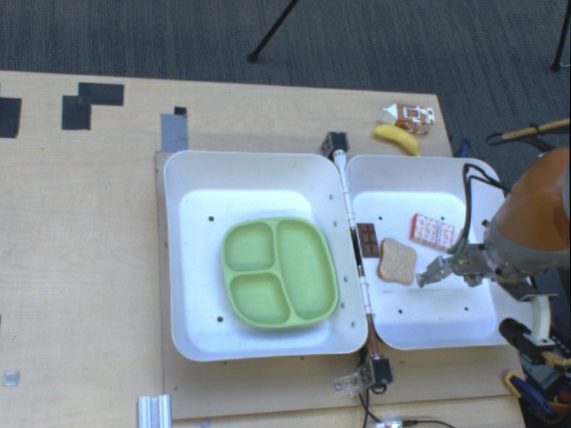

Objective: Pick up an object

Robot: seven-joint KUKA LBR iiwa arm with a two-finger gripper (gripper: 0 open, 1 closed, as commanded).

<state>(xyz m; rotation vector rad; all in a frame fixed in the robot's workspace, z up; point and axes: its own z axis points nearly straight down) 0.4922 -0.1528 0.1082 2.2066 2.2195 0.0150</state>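
Observation:
In the right bin (428, 333) lie a slice of toast (397, 261), a red and white packet (433, 230) and a dark brown chocolate bar (367, 238) by the left wall. My gripper (436, 272) hangs low over the bin, just right of the toast and below the packet. Its fingers point left toward the toast, and nothing shows between them. The arm's orange band (540, 208) sits over the bin's right edge.
The left bin (192, 266) holds a green three-compartment plate (279, 273). A banana (397, 138) and a small carton (410, 115) lie on the bench behind the right bin. Cables and clips sit at the front edge between the bins.

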